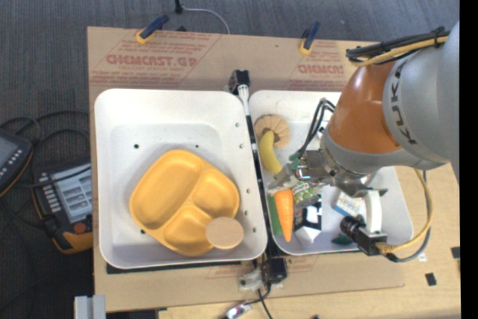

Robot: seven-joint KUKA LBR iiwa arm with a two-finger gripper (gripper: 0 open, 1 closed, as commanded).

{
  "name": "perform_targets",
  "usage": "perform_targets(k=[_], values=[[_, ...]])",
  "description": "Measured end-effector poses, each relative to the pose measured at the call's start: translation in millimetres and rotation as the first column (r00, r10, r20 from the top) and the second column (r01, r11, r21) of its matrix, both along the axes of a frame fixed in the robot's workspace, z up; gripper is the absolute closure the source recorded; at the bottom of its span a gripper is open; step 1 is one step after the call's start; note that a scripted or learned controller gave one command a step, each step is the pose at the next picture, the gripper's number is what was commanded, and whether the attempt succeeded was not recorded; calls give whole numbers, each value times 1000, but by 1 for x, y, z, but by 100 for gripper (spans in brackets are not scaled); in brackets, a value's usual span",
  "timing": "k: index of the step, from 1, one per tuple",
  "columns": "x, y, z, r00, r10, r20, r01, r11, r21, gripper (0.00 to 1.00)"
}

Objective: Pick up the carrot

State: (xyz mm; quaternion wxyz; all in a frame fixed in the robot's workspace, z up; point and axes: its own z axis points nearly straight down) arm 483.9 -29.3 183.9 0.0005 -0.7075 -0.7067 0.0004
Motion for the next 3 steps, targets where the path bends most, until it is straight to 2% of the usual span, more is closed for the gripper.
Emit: perform_targets(k=[1, 2, 3], values=[[-1, 63, 0, 988, -151, -2, 151, 988, -1, 100], [-1, 108, 0, 1000, -3, -2, 3, 1000, -1, 100], [71, 101, 83, 1000, 12, 3, -12, 1000, -2, 100]])
